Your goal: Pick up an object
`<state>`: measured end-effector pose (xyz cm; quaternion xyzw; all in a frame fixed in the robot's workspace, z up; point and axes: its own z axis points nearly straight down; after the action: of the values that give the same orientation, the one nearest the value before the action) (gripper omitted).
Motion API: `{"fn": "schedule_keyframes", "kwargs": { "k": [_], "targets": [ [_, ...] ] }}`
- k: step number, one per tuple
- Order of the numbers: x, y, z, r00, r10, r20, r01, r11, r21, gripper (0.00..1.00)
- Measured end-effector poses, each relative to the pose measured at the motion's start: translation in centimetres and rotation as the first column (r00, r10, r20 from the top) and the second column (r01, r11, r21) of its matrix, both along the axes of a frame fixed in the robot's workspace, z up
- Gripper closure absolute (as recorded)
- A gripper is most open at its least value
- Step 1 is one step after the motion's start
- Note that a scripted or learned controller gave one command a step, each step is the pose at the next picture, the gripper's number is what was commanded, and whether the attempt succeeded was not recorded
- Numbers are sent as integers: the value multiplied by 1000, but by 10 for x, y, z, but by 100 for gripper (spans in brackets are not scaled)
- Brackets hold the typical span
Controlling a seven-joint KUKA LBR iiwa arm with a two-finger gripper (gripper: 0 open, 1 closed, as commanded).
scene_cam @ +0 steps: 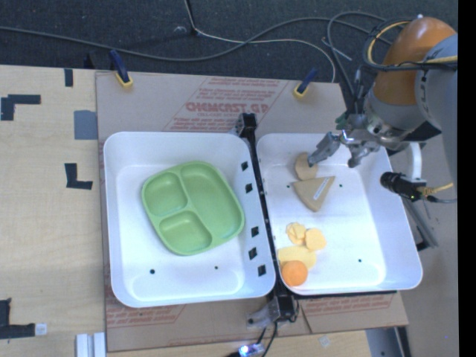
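- Arm (416, 65) enters from 3 o'clock, upper right; grey links, orange band topmost.
- Wrist angled down toward 8 o'clock.
- Gripper (338, 151) below wrist; two fingers (321, 153) splayed apart, one toward 8 o'clock, the other toward 5 o'clock.
- Nothing seen between fingers.
- Cables loop off arm at 12 o'clock.

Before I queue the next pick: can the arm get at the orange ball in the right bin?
Probably yes. The orange ball lies uncovered near the front of the right bin, touching only the yellow pieces behind it. The gripper hangs over the tan wedges at the back of that bin, with nothing between.
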<state>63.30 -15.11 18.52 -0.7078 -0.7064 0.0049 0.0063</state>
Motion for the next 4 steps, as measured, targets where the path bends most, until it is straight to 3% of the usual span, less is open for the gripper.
{"fn": "schedule_keyframes", "kwargs": {
  "k": [1, 2, 3, 4],
  "targets": [
    [3, 0, 9, 1000, 3, 14, -3, 1000, -2, 0],
    [3, 7, -54, 1000, 4, 9, -4, 1000, -2, 0],
    [5, 6, -99, 1000, 5, 21, -4, 1000, -8, 0],
    [10, 8, -81, 999, 9, 37, -9, 1000, -8, 100]
  ]
}}
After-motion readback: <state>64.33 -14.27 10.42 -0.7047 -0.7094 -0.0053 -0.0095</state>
